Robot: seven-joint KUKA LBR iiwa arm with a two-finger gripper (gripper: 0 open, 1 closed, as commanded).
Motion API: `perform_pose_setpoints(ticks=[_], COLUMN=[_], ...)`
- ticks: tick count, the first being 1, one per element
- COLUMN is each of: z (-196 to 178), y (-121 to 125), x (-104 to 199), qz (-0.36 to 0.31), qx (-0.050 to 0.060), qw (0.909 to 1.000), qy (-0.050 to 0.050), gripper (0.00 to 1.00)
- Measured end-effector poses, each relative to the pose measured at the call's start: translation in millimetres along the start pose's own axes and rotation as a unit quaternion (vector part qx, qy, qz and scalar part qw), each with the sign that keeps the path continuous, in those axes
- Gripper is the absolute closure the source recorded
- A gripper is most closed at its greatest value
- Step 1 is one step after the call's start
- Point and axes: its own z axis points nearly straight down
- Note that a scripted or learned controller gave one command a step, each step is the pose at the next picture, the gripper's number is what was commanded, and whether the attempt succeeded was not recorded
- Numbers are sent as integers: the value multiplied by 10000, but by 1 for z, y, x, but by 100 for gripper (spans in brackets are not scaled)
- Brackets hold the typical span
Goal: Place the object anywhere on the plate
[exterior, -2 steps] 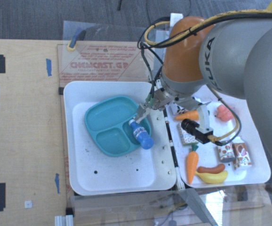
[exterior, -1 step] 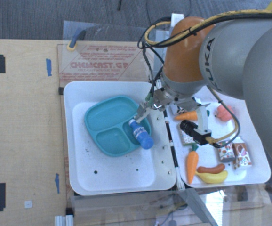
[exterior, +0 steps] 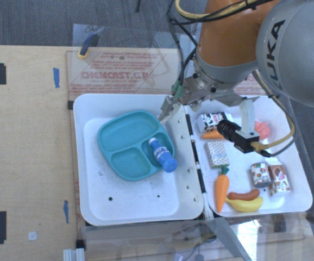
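A teal divided plate [exterior: 125, 145] lies in the left white bin [exterior: 92, 194]. A small blue bottle with a white label [exterior: 161, 154] lies on its side in the plate's right-hand compartment, its cap end reaching the plate's lower right rim. My gripper [exterior: 168, 109] hangs under the arm's wrist [exterior: 211, 86], just above the plate's upper right corner and near the wall between the bins. It stands apart from the bottle, a little up and right of it. The wrist hides most of the gripper.
The right bin [exterior: 301, 197] holds several toy foods: a carrot [exterior: 221, 192], a banana [exterior: 245, 203], a cow-patterned carton [exterior: 212, 121], a cracker box [exterior: 218, 154] and two small packets [exterior: 269, 177]. The big arm covers the bin's upper part. Wooden bench lies to the left.
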Motion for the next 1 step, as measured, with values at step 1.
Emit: perform_pose_setpoints(ticks=[1], z=[205], y=[-25], x=[16], qz=[405], qx=[-143], qw=[9991], qy=[3], gripper=[0])
